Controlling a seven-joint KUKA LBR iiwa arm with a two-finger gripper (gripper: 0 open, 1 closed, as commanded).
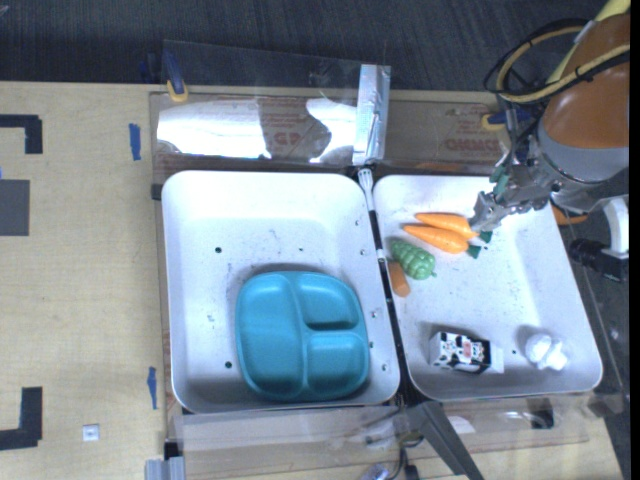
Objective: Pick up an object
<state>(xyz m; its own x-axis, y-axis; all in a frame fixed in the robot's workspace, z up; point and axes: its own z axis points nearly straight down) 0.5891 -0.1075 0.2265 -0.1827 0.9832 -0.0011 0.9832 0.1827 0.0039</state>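
Two orange toy carrots (pixel 440 230) lie side by side in the upper part of the right bin (pixel 520 278), their green tops pointing right. My gripper (pixel 490 208) hangs at the carrots' right end, just above the green tops, under the grey wrist with the orange band (pixel 585 118). Nothing shows between its tips. A green leafy toy (pixel 415 260) with an orange piece (pixel 399 280) lies left of the carrots by the bin's left wall. A black-and-white patterned block (pixel 460 352) and a small white object (pixel 541 349) sit near the bin's front.
The left bin (pixel 200 193) holds a teal divided plate (pixel 300 336) towards its front. A shiny clear panel (pixel 260 118) stands behind the left bin. Yellow and black cables (pixel 530 63) loop above the arm at the right.
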